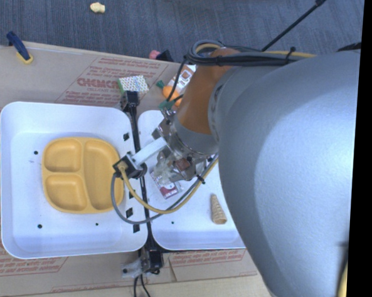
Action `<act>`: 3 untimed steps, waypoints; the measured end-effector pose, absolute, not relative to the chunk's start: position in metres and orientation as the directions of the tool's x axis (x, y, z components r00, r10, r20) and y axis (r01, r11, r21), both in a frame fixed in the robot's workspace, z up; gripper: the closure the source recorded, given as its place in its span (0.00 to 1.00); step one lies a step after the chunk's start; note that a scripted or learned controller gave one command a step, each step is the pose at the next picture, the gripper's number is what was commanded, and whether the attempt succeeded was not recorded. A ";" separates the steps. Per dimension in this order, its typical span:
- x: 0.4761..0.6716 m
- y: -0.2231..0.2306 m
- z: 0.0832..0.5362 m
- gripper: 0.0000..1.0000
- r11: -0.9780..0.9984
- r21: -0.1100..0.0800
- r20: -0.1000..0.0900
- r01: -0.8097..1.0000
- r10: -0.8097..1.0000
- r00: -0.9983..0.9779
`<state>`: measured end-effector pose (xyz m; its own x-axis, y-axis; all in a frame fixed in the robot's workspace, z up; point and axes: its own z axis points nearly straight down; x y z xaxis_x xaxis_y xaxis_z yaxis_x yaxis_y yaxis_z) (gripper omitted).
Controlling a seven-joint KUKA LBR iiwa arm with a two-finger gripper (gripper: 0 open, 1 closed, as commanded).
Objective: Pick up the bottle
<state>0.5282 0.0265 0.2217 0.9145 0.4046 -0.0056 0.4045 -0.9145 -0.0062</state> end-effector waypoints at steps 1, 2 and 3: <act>0.550 0.023 0.287 1.00 -0.838 -0.004 -0.003 0.546 0.546 0.838; 0.482 -0.013 0.254 1.00 -0.945 -0.005 -0.007 0.328 0.328 0.945; 0.476 0.031 0.327 1.00 -0.789 -0.003 -0.002 0.614 0.614 0.789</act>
<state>0.4762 0.0306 0.3266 0.7892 0.6141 -0.0018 0.6141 -0.7892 -0.0031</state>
